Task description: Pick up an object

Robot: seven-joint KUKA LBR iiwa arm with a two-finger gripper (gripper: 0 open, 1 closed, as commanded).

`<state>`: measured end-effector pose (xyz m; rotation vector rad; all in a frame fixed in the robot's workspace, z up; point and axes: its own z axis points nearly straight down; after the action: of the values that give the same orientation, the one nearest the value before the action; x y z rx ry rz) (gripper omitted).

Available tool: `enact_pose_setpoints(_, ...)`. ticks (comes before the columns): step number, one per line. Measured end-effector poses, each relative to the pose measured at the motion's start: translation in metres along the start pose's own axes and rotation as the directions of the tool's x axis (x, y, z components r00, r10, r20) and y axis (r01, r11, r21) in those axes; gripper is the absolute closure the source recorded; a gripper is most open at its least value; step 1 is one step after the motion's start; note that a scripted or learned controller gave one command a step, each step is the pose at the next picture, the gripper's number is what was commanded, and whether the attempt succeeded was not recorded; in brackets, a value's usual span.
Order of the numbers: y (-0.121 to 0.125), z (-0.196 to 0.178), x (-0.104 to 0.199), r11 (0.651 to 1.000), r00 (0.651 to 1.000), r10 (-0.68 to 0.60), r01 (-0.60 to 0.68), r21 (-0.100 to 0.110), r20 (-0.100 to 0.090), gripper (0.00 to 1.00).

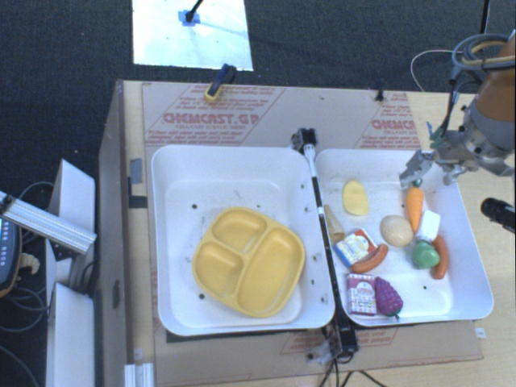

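I see one yellow divided plate (248, 260) in the left bin (173, 216). The right bin (476, 293) holds one carrot (414, 207), two sausages, one grape bunch (388, 297). Above the carrot hangs my claw (433, 170), splayed, gripping nothing.

The right bin (463, 216) is crowded with toy food (395, 252). The left bin (185, 184) has bare floor around the yellow divided plate (248, 260).

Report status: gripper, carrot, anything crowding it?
Gripper above right bin's far edge, finger state unclear, nothing seen held. Carrot lies just below it. White block and beige egg-like piece crowd the carrot's lower end.
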<state>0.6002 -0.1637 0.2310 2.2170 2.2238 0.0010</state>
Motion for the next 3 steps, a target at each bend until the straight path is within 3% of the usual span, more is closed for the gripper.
enact_pose_setpoints(1, 0.010, 0.143, -0.043, 1.000, 1.000, 0.002, -0.002, 0.002, -0.001, 0.00)
enact_pose_setpoints(2, 0.012, 0.131, -0.043, 1.000, 1.000, 0.000, 0.000, -0.003, 0.001, 1.00)
enact_pose_setpoints(3, 0.022, 0.145, 0.049, 1.000, 1.000, -0.001, 0.001, 0.004, -0.004, 1.00)
